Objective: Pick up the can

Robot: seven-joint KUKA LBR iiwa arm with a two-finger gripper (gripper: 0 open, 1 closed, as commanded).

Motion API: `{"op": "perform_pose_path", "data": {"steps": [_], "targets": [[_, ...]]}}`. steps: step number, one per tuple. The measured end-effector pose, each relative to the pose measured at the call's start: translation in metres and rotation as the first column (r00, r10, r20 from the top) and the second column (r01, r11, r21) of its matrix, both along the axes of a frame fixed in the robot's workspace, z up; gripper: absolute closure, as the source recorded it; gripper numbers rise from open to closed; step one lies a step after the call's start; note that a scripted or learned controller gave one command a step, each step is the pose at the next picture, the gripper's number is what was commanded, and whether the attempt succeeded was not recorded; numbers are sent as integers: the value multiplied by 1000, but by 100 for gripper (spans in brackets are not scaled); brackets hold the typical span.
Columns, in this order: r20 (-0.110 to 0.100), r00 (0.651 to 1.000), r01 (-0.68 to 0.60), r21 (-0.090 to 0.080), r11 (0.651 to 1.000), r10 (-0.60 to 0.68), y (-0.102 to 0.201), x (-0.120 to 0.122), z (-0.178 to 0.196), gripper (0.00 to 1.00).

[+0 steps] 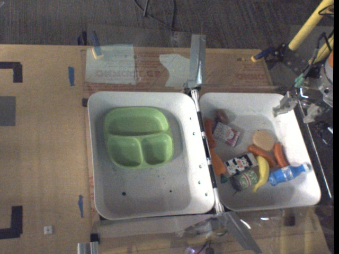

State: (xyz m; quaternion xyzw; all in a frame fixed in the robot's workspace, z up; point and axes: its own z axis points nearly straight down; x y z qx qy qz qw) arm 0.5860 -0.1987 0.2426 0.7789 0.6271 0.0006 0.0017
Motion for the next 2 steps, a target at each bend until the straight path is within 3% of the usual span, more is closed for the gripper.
{"op": "perform_pose_path", "data": {"steps": [1, 2], "targets": [[-2, 998, 65, 2, 998, -65, 25, -41, -146, 0], [0, 987, -161, 3, 987, 161, 37, -89, -156, 0]]}}
